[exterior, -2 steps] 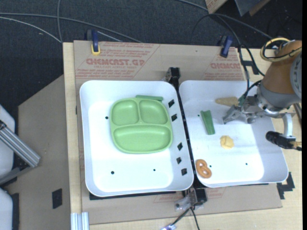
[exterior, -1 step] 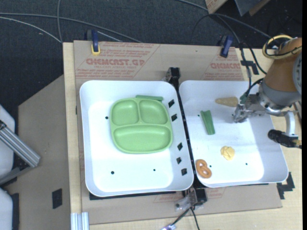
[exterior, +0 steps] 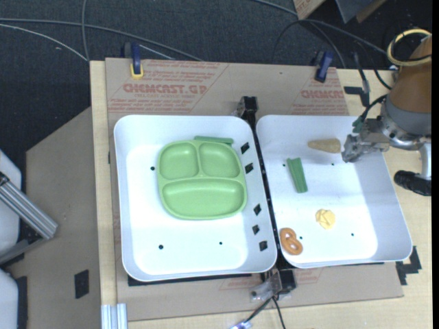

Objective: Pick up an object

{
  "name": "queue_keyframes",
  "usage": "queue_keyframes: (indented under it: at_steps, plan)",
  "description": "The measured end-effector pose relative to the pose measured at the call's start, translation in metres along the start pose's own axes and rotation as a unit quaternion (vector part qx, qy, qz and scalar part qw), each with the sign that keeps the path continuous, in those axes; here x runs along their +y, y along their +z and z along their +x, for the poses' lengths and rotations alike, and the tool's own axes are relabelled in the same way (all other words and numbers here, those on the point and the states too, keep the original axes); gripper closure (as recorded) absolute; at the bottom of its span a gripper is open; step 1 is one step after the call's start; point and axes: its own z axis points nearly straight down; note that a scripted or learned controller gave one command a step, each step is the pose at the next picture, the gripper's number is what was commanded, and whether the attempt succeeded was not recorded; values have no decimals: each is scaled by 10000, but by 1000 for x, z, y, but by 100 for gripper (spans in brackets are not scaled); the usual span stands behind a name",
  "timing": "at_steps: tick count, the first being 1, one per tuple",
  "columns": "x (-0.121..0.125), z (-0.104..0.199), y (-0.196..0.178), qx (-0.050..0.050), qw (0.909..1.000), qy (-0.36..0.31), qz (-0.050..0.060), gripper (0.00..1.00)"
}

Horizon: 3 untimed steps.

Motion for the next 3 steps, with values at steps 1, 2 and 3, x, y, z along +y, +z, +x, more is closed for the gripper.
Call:
queue_keyframes:
  at_steps: [1,2,3]
  plan:
    - [11,-4,-53,-3,10000,0,-6,100]
    - [12,0,-118,-4,10000,-2,-15,100]
    - [9,59,-106,23,10000,-18,41,100]
